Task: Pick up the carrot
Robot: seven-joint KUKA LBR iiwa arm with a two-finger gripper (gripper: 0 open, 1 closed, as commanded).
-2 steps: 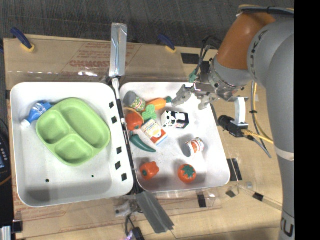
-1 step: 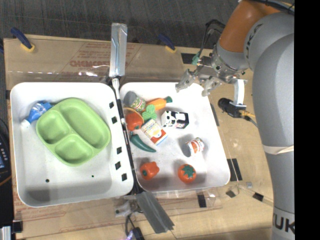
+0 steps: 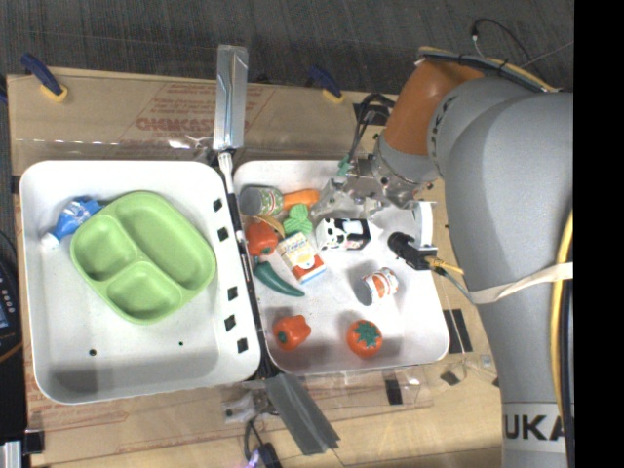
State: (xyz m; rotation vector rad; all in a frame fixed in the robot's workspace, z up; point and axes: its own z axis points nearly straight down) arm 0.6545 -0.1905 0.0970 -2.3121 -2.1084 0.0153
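Carrot (image 3: 300, 199) lies near the right bin's (image 3: 429, 344) top edge, long axis roughly left-right, just left of the tool (image 3: 341, 195); whether the tool is released or clenched cannot be told.

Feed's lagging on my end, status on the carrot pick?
Gripper low over right bin, fingers unclear. Carrot lying at bin's far edge, just left of gripper, not held. Crowded by grey can and green toy.

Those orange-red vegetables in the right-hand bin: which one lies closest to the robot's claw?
The carrot, the long slim orange piece at the bin's far edge, just left of the gripper. The round red-orange ones sit along the near edge, far from it.
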